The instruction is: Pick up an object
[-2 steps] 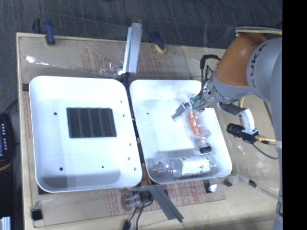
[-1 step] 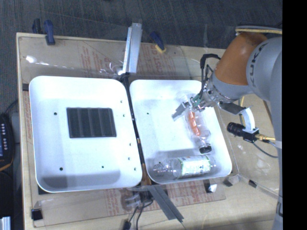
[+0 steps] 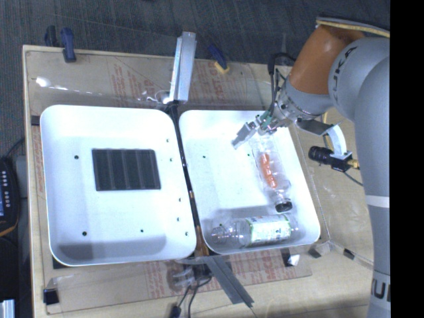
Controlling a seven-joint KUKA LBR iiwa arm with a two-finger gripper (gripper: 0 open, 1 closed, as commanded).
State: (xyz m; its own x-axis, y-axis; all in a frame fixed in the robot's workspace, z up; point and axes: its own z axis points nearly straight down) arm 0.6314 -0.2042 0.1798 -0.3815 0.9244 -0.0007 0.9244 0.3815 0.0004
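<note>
— Bottles, two of them, where do they lie?

— Both in the right bin (image 3: 218,177). A clear bottle with an orange label (image 3: 270,171) lies lengthwise near that bin's right wall, its dark cap (image 3: 283,206) pointing toward the bin's near edge. A second clear bottle with a white and green label (image 3: 260,231) lies crosswise along the near wall, just beyond the first bottle's cap.

— And your fingers?

— My gripper (image 3: 257,130) hangs over the far right corner of the right bin, at the upper end of the orange-labelled bottle. One finger (image 3: 242,135) juts toward the bin's middle. How far apart my fingers stand I cannot tell, nor whether they touch the bottle.

— Anything else beside that bin?

— The left bin (image 3: 59,144) sits against it, with a dark ribbed rectangle (image 3: 126,169) on its floor. Both rest on the worktop (image 3: 99,78).
</note>
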